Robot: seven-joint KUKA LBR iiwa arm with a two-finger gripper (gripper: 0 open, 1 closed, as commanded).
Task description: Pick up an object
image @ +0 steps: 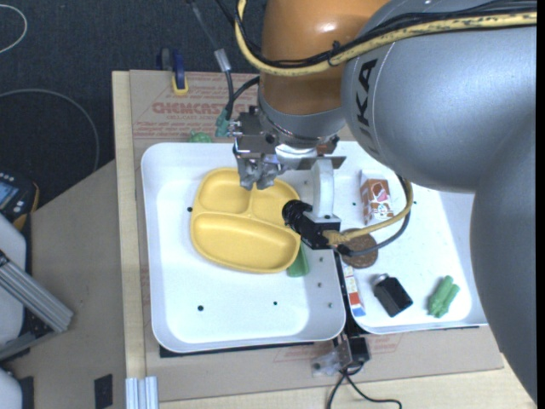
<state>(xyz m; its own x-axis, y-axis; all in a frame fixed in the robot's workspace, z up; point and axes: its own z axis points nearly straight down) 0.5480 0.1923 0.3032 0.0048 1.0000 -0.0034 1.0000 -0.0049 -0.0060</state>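
A yellow divided plate [238, 233] lies in the left white bin [170, 228], taking up its back and middle. My gripper [258, 177] hangs straight down from the orange-banded wrist and sits right at the plate's far rim, where the dividing ridge meets it. A small green piece [298, 266] pokes out from under the plate's right edge. The arm's bulk hides the plate's far right corner.
The right bin [460, 228] holds a brown-and-white packet [375, 198], a brown round item [363, 250], a black block [392, 295], a green toy [443, 296] and a red-and-white tube [352, 292] on the dividing wall. Cables hang around the wrist.
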